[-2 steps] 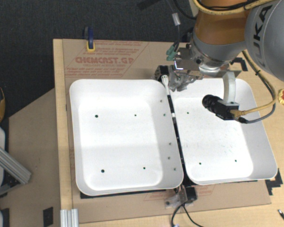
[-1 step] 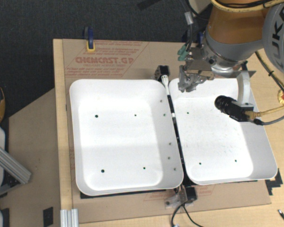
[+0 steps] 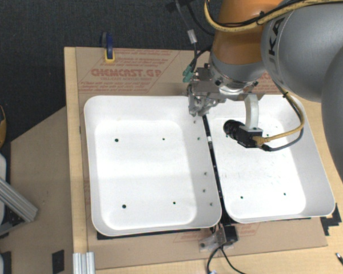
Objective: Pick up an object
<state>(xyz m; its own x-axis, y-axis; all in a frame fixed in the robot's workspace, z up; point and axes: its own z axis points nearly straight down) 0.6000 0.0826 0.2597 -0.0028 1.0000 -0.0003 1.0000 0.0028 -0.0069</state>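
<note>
Above the bins' shared rim [image 3: 207, 131], pincer [image 3: 196, 108], spread or pressed together unclear.

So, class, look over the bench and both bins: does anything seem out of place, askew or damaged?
Nothing looks spilled or damaged. Both white bins sit flat side by side. The gripper hangs over the seam between them, near their far rims.

Grey arm [image 3: 308, 39] reaching from right, gripper [image 3: 199, 108] pointing down
</note>
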